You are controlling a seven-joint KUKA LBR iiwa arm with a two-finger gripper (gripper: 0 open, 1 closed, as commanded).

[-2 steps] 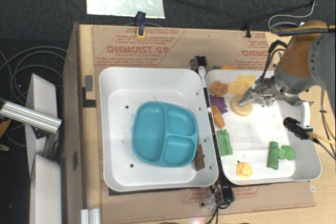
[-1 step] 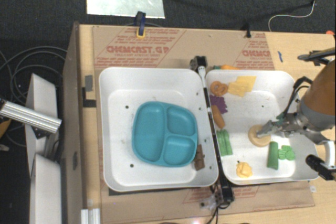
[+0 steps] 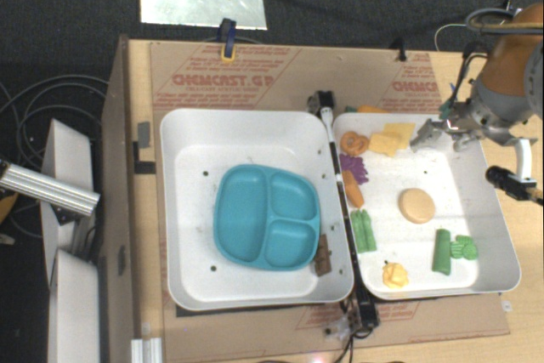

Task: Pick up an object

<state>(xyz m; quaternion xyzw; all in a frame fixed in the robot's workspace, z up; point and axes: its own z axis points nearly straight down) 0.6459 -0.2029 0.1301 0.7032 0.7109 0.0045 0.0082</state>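
Presently, the scene reads as follows.
Objects: toy foods lie in the right bin [image 3: 484, 208]: yellow cheese wedge [image 3: 391, 138] and orange ring [image 3: 354, 143] at upper left, purple grapes [image 3: 357, 168], tan round piece [image 3: 416, 205] at centre, green stick [image 3: 442, 252] and yellow piece [image 3: 393, 274] toward the lower edge.
Gripper: gripper [image 3: 427, 134] at upper right of frame, just right of the cheese wedge; grip state cannot be told.
Left bin: left bin [image 3: 191, 183] holds a blue divided plate [image 3: 267, 217].
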